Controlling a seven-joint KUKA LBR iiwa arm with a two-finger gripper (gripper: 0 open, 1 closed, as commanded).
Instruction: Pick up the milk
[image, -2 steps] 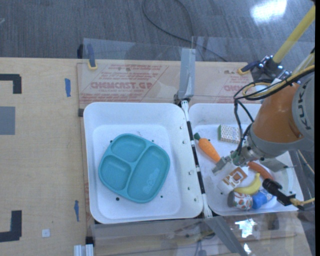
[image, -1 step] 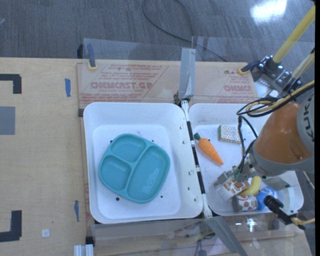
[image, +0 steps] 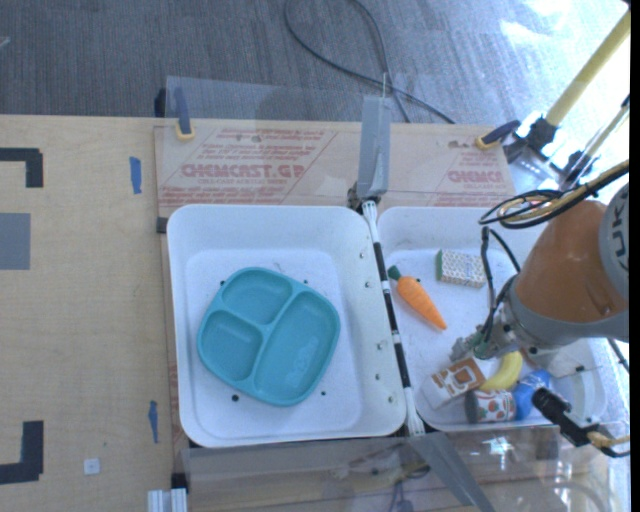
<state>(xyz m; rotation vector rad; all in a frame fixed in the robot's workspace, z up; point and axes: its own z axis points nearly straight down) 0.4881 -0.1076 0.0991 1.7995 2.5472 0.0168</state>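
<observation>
Hovering over the boxy cardboard milk carton, the gripper has an unclear finger state.

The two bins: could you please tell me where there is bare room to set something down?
Left bin: bare floor rings the teal plate, widest along the far wall. Right bin: free at the far end, beyond the small box and carrot. Its near corner is crowded: carton, banana, can.

Two white bins: one well left of the gripper, one beneath it. One teal divided plate. One carrot. One small patterned box. One milk carton. One banana. One can.
</observation>
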